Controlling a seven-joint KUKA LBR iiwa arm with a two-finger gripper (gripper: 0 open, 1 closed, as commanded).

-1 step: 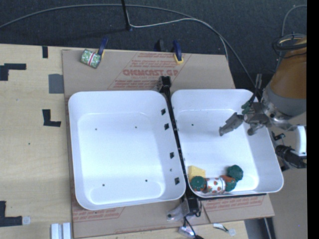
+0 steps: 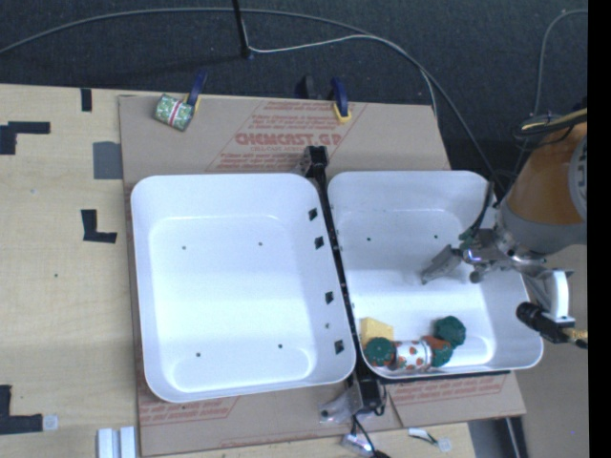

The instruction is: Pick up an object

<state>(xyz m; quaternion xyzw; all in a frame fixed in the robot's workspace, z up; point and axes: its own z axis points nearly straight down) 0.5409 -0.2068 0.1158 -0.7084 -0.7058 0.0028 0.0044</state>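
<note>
Several small objects lie along the near edge of the right bin (image 2: 401,208): a yellow block (image 2: 376,329), a green round piece (image 2: 380,352), a red-and-white can (image 2: 412,354) on its side with an orange end, and a dark green ball (image 2: 449,330). My gripper (image 2: 441,266) reaches in from the right, above the middle of the right bin's floor, with a grey finger pointing left. It is apart from the objects, which sit nearer the camera than it. Nothing shows between its fingers.
The left bin (image 2: 229,284) sits beside the right one, with a black divider (image 2: 329,256) between them. A small green packet (image 2: 173,112) and two blue-and-yellow clamps (image 2: 339,98) lie on the cardboard behind the bins. A cable arcs across the back.
</note>
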